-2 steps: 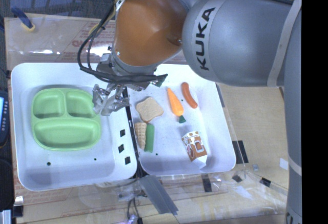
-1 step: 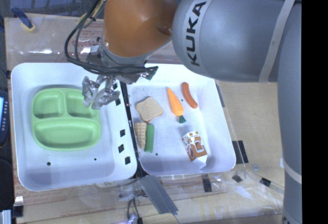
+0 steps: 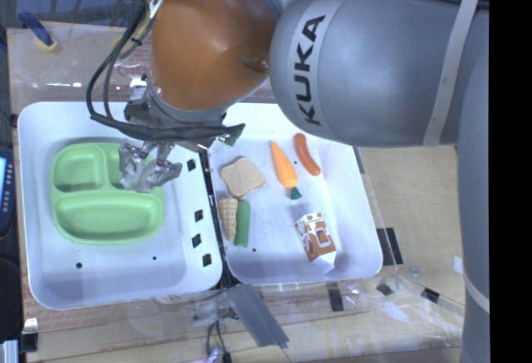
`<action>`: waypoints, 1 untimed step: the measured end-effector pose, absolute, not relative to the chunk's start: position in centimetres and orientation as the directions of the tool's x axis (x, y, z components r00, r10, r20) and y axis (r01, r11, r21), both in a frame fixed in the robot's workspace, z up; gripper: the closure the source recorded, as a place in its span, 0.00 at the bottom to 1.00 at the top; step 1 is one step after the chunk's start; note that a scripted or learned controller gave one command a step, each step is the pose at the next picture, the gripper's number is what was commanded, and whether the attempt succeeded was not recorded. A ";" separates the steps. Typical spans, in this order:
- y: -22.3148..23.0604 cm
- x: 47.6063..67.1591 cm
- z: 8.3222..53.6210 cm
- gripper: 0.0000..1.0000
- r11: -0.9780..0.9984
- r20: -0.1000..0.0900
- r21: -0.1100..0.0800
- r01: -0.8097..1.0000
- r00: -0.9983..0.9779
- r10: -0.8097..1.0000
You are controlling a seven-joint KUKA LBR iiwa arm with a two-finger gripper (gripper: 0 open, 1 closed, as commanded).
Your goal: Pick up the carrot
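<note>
The carrot lies untouched in the right bin between toast and sausage, while our gripper, grasping nothing, hovers over the green tray in the left bin, so we judge reaching across comes next.

Left bin – green divided tray. Right bin – toast slice, sausage upper right, cucumber beside what looks like corn, snack packet lower right.
</note>
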State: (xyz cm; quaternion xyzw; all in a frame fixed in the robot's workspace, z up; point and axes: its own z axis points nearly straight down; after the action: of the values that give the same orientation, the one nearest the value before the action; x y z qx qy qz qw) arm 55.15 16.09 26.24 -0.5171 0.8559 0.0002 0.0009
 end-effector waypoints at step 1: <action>17.2 51.3 26.3 1.00 0.153 0.000 0.001 -0.988 -0.153 -0.988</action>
State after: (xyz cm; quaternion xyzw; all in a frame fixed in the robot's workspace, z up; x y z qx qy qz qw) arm 51.29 17.25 26.34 -0.6509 0.7591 0.0004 -0.0004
